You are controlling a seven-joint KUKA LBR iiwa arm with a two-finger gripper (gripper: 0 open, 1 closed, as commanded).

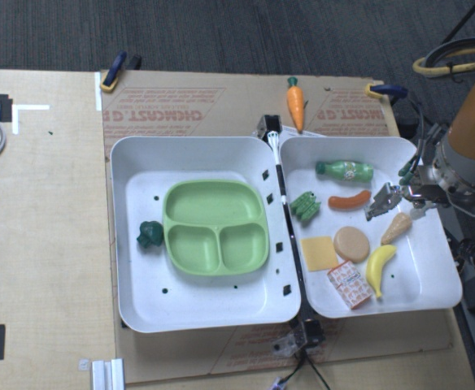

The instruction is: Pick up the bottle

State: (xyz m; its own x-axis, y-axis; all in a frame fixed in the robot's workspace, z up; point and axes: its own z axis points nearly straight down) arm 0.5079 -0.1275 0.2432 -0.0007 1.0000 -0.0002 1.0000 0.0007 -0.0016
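Nearest my lens, a small red-and-white carton (350, 285) lies at the right bin's (441, 295) front edge, just beside a banana (380, 269) on its 3 o'clock side. Now the target: I see the green bottle (345, 170) lying on its side up at 12 o'clock in that bin, untouched. Just below it rests an orange sausage (349, 201); a green leafy piece (306, 206) sits at the bottle's 8 o'clock. My hand (386, 201) hovers at the bottle's 4 o'clock, apart from it, fingers spread and holding nothing, just above a tan cone-shaped piece (396, 228). A round cracker (352, 243) and cheese slice (319, 253) fill the middle. Over at 9 o'clock, the left bin (132, 299) carries a green divided plate (217, 227) and broccoli (150, 234). A carrot (294, 103) lies on the desk (34, 258) beyond.
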